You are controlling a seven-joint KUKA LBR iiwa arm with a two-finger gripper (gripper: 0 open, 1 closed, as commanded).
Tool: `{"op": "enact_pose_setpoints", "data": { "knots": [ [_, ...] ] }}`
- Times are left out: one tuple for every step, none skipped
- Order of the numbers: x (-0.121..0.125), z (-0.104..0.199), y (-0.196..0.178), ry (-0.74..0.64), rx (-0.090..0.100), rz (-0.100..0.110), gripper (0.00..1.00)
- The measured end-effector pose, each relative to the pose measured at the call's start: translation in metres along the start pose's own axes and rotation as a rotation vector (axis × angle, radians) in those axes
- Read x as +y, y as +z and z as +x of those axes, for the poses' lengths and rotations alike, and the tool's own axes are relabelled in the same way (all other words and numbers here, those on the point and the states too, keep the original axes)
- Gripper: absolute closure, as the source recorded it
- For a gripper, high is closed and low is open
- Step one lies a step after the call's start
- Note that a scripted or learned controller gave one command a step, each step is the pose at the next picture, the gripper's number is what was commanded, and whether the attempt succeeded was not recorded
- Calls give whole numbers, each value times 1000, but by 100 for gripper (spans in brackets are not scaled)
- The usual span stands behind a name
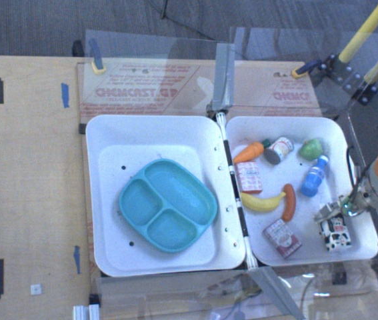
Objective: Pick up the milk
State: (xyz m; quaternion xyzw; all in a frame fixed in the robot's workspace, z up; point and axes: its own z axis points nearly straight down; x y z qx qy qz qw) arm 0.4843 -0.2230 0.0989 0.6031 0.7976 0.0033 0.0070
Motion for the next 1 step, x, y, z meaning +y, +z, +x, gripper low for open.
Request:
{"op": "enact_pose_setpoints", "data": {
  "knots": [
    [54, 79, -81, 148, 5, 13, 100]
  ]
}}
